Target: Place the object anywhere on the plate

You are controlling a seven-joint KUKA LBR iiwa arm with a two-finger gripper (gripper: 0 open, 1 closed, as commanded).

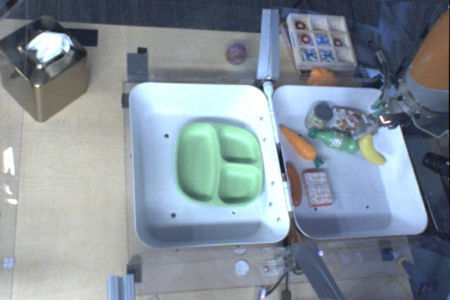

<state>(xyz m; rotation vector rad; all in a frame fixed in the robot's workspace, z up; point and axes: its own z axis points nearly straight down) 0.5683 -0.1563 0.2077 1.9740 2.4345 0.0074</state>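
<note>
So the green plate [219,164] was bare, the gripper [383,116] hovered near the banana [372,149], and its grip I could not tell.

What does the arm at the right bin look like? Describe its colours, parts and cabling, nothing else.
The arm shows a rounded orange band above a grey wrist section. Its tool is small and dark grey, with a tiny bright light spot on it. Thin dark cables run beside the wrist, with more looping on the floor behind. No markings are legible.
</note>
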